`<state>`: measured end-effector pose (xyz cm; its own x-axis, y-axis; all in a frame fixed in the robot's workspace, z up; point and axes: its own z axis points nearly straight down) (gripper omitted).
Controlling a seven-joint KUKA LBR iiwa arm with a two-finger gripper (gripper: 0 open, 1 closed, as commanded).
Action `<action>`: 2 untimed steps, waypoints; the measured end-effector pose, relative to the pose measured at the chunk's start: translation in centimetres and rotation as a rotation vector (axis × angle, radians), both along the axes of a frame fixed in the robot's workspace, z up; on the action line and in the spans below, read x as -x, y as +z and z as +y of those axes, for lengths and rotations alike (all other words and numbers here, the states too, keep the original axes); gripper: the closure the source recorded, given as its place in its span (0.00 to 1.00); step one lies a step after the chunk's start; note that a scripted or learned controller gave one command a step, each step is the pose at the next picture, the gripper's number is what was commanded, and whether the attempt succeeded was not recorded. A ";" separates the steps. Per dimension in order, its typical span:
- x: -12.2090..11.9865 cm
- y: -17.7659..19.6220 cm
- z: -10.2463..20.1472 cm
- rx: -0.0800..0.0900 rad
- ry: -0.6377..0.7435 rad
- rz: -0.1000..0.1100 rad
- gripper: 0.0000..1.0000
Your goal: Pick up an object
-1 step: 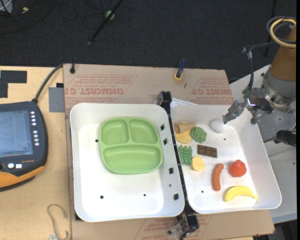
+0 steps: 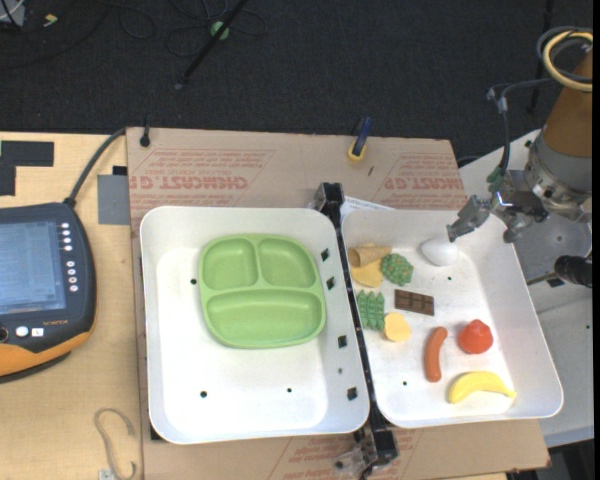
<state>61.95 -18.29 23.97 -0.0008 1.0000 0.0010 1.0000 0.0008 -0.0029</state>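
at the lower right of the frame we see a banana [image 2: 479, 388] in the right bin [image 2: 540, 368], then a sausage [image 2: 434, 353] and a tomato [image 2: 475, 337]; further up, a chocolate bar [image 2: 414, 302] and broccoli [image 2: 396, 268]; in the left bin [image 2: 170, 368] sits a green divided plate [image 2: 262, 290]; at the upper right the gripper [image 2: 490, 213] hangs over the bin's far edge beside a white egg [image 2: 439, 252], fingers apart, holding nothing.
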 end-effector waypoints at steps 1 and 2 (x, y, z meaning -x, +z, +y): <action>0.4 -4.4 0.0 0.000 0.001 0.004 0.00; 0.3 -8.9 0.6 -0.001 0.002 0.004 0.00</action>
<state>61.65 -17.66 15.02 -0.0026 1.0000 0.0024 1.0000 0.0026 -0.0071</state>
